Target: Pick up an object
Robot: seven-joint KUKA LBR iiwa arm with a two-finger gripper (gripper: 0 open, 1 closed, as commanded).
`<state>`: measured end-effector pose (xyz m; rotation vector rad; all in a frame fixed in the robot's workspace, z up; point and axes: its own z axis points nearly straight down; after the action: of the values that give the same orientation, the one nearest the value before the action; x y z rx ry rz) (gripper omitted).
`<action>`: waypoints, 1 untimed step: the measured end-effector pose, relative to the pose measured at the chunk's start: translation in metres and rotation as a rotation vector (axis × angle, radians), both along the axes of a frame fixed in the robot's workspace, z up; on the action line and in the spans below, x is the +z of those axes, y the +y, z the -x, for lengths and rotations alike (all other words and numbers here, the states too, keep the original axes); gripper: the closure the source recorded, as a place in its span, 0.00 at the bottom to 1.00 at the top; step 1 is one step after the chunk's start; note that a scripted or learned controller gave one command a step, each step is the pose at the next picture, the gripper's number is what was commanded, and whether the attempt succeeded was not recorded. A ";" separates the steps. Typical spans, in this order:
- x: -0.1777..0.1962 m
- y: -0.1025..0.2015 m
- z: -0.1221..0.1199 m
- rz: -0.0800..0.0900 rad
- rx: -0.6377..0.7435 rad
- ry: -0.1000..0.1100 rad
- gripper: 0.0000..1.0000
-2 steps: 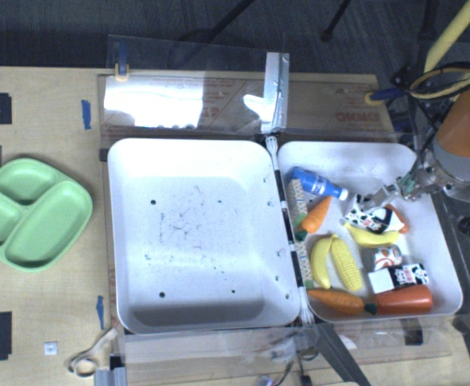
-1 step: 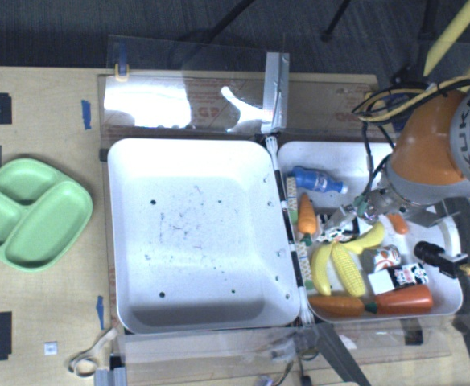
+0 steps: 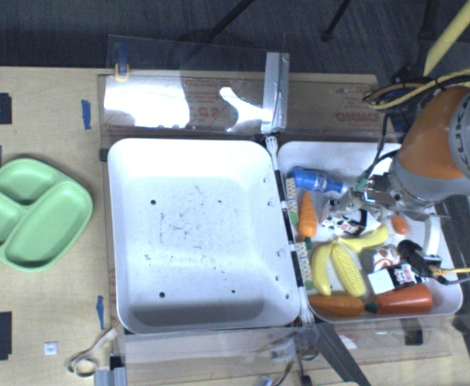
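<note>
Hand: we see the hand [image 3: 369, 193] low over the right bin [image 3: 452, 296], near its back; we cannot tell its state or any hold
Objects: blue bottle [image 3: 315, 181], carrot [image 3: 307, 215], corn [image 3: 348, 268], banana [image 3: 321, 268] crowd that bin, close-packed for picking
Left bin [image 3: 138, 167]: we judge it the drop place

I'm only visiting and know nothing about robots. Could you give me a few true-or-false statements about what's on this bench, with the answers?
1. The toy food lies in the right bin. True.
2. The green plate sits inside the left bin. False: it rests on the bench, left of both bins.
3. The corn cob lies beside a banana. True.
4. The arm reaches over the left bin. False: it is above the right bin.
</note>
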<state>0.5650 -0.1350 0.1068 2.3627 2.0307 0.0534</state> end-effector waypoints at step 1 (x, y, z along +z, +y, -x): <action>-0.001 0.032 -0.030 -0.009 -0.458 0.002 0.00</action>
<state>0.5947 -0.1035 0.1063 2.7628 1.4420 0.0488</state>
